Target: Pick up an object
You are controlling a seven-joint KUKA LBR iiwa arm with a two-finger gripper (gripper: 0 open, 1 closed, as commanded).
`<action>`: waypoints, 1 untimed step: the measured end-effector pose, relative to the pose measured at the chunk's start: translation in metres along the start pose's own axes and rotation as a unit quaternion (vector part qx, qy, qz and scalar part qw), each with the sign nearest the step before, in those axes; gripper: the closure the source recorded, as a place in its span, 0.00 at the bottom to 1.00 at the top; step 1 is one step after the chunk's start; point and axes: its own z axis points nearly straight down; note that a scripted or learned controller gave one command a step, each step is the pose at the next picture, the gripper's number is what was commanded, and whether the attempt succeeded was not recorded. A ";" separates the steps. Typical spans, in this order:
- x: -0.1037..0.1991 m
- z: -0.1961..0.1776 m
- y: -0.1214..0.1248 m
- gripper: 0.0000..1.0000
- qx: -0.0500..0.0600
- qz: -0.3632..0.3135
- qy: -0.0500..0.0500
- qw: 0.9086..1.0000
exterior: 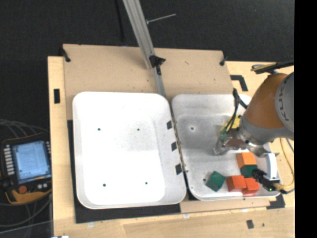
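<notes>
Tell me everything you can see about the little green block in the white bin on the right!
The small green block is a dark green chunk with flat faces, matte like foam or painted wood. It lies tilted on the floor of the right-hand white bin, near the front edge. It stands apart from the orange blocks to its right, with a gap between. The gripper is above and behind it in the picture, not touching it. It looks whole and undamaged.

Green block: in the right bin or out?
In. The green block lies on the right bin's floor near its front edge, beside the orange blocks.
</notes>
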 end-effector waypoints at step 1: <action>0.001 -0.059 -0.006 1.00 0.000 -0.004 0.000 1.000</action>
